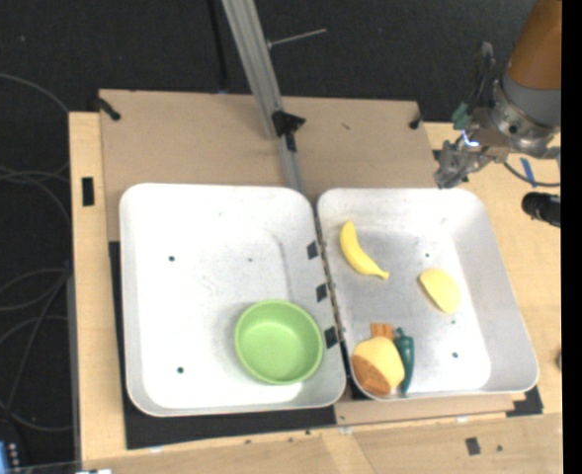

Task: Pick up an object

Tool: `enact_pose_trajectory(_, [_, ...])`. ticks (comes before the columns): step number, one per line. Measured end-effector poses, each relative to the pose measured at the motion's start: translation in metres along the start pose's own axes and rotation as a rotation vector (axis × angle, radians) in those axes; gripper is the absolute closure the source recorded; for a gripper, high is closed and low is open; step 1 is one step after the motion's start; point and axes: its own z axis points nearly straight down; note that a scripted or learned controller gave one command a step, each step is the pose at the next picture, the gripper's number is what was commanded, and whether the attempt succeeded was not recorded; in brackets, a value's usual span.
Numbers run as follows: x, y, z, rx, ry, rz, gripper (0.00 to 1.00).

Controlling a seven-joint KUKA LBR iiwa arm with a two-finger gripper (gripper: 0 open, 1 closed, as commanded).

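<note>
An orange-and-green toy vegetable [381,361] lies at the right bin's [488,255] near left corner, with a banana [360,252] and a yellow piece [440,290] mid-bin. A green bowl [279,340] sits near the left bin's [172,225] near right corner. The gripper [453,169] hangs above the right bin's far right corner; its opening I cannot tell.

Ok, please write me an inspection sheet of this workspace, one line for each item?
Surface: wooden bench bearing a left bin and a right bin, side by side, touching.
Job's things: green bowl upright in the left bin's near right corner; banana, yellow lemon-like piece and an orange-and-green toy in the right bin.
Clutter: nothing seen.
Gripper: gripper above the right bin's far right corner, away from all objects; holds nothing visible.
Cables: black cables on the dark floor at left; cables on the arm's wrist.
Surroundings: slanted metal pole behind the bins; brown board under them.
</note>
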Motion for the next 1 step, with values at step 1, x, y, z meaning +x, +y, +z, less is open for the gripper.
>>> enact_pose_trajectory(1, [0.0517, -0.0028, 0.0190, 0.002, 0.000, 0.001, 1.00])
